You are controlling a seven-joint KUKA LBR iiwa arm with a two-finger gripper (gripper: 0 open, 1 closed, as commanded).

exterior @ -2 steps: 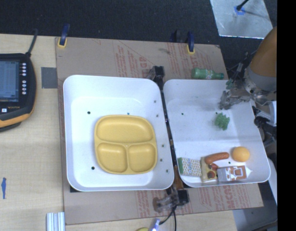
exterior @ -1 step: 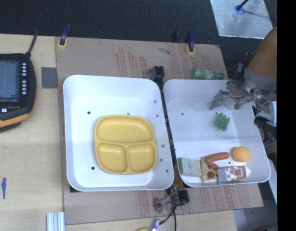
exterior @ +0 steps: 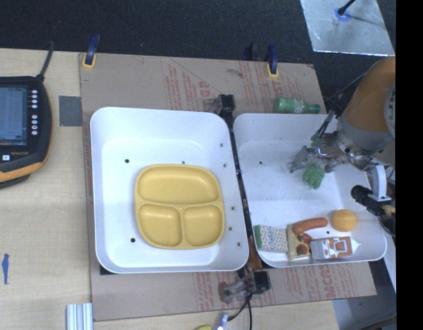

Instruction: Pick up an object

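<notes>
We're seeing the table (exterior: 39, 253) carrying two white bins. Left bin (exterior: 108, 184) is holding a yellow divided tray (exterior: 179, 205). The arm (exterior: 369, 108) is reaching over the right bin (exterior: 266, 191), the tool (exterior: 314, 158) sitting just above a green toy (exterior: 313, 177), touching or nearly so. We can't tell its grip state. Sausage (exterior: 310, 224), orange (exterior: 344, 220) and carton (exterior: 331, 247) are lying along the near edge.
</notes>
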